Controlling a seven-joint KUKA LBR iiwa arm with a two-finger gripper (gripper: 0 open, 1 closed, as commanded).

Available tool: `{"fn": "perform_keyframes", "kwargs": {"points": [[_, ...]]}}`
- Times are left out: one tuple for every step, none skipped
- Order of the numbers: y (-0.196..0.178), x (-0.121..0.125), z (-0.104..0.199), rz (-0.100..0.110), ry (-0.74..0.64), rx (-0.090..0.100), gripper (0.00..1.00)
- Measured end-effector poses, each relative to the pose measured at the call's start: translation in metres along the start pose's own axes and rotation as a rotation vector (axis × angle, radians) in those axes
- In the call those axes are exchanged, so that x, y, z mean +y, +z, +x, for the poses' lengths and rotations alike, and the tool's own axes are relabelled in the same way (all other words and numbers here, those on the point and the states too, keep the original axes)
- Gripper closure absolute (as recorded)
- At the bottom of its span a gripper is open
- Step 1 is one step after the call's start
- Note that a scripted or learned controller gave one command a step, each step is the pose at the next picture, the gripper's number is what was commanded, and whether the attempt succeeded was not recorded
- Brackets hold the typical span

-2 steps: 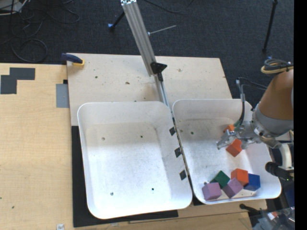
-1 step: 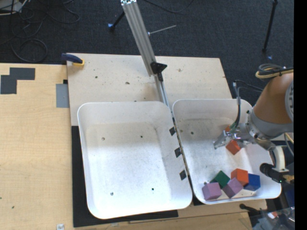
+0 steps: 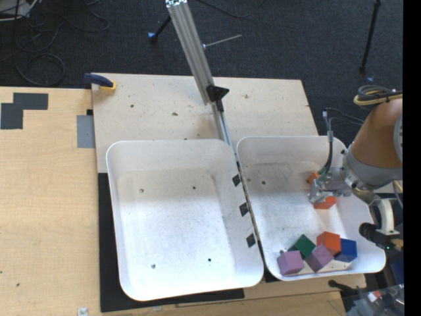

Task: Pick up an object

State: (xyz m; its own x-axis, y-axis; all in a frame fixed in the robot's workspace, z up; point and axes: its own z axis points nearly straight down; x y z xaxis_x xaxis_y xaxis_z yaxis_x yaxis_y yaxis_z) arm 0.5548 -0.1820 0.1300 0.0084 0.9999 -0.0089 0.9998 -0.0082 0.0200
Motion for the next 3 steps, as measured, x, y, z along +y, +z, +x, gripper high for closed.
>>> {"fn": "perform_keyframes", "kwargs": {"points": [[-0.049, -0.006, -0.009, 0.019, 0.0, 0.008, 1.0], [-0.102, -0.004, -0.01, 0.017, -0.009, 0.008, 1.0], [-0.072, -0.005, -0.009, 0.025, -0.008, 0.01, 1.0]]}}
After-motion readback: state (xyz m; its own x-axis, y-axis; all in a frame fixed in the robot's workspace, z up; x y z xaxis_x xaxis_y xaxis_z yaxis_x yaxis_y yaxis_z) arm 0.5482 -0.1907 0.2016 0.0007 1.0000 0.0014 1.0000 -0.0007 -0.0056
